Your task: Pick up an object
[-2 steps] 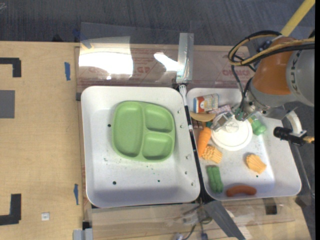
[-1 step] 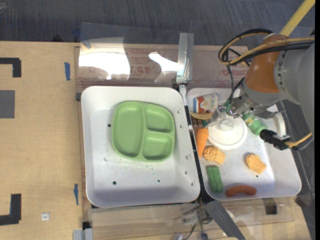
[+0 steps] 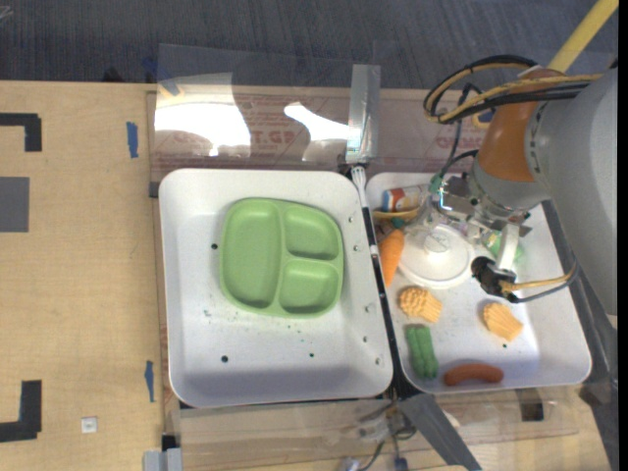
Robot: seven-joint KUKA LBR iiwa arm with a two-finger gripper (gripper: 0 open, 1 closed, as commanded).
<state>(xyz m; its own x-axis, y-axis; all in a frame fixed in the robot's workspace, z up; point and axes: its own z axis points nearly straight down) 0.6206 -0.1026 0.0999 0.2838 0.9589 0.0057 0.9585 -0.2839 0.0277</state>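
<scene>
Two white bins sit side by side on the bench. The left bin (image 3: 186, 292) has plenty of bare floor around its rim, wide margins on the near and left sides. The right bin (image 3: 559, 346) is the crowded one, with open floor mostly along its right side and near corner.

In the left bin lies a green tray (image 3: 282, 255) with three compartments, set a little toward the far side, nothing in it. Dark specks dot the floor near it.

Over to the right bin: an orange carrot (image 3: 391, 256) lies hard against the left wall, by the divider between the bins. Just beyond it, at the far wall, a small can (image 3: 397, 200). Toward the near side, a yellow corn piece (image 3: 420, 304), a green pickle (image 3: 422, 349) below it, a red sausage (image 3: 473, 372) along the near edge, and an orange-yellow chunk (image 3: 501, 320) to the right.

The arm comes in from the right, orange band up top, and the gripper (image 3: 439, 246) hangs over the far-left part of the right bin, above a pale round piece. The carrot is just left of it, the corn just nearer the camera. Whether it is spread or closed, I cannot tell; nothing is seen gripped.
</scene>
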